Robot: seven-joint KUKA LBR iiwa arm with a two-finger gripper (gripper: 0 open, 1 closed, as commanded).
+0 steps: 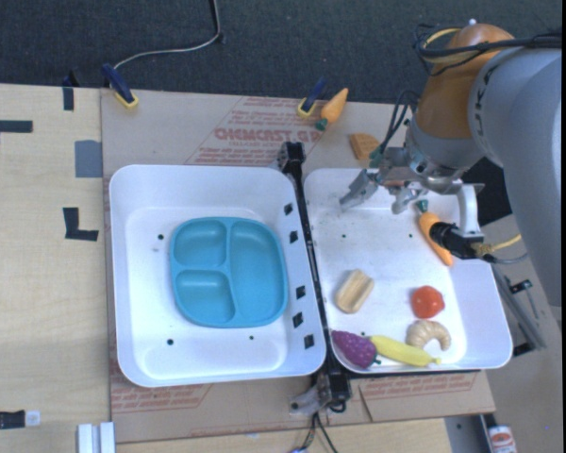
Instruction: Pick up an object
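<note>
camera view, tool [382, 194] open above right bin [495, 347] (holding nothing), carrot [435, 237] beside

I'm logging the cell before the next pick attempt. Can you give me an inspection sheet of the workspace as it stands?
Surface: bench with cardboard sheet; left bin and right bin side by side.
Job's things: in the right bin, bread roll, tomato, croissant, banana, purple grapes, carrot.
Clutter: blue divided plate in the left bin; orange piece on the cardboard behind the right bin.
Grippers: gripper over the right bin's far end, jaws apart, nothing between them.
Cables: white cable across the dark floor.
Surroundings: clamps on the cardboard's far edge.
</note>
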